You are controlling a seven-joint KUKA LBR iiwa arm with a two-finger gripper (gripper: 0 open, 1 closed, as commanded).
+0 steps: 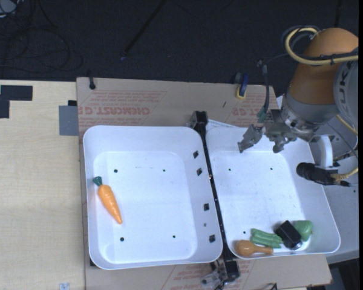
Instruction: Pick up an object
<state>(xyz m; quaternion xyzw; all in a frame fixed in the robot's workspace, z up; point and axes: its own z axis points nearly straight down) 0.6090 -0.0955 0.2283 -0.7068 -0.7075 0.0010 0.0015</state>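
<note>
Camera view looks down on a bench (36,180) of pale wood with a brown cardboard sheet (145,98) under two shallow white bins set side by side. From the right, the grey arm (327,71) reaches in, its orange band bulging above the wrist, with a yellow cable looped over it. The wrist tilts down and to the left, so that the gripper (264,141) hangs above the far edge of the right bin (260,186). Its two dark fingers are spread apart, one toward the bins' shared divider and one toward the arm, and nothing lies between them; they touch no object.

The left bin (145,162) carries one item: an orange toy carrot (109,203) with a small green top, lying near the left wall, its tip pointing toward the near right. In the right bin, a cluster sits against the near wall, well apart from the gripper: a green pod-shaped toy (266,238), a black block (288,234) leaning across a rounder green piece (304,227), and an orange pear-shaped toy (252,248) at the near rim, just beside the pod. A black clip strip runs along the divider (207,180) between the bins.
</note>
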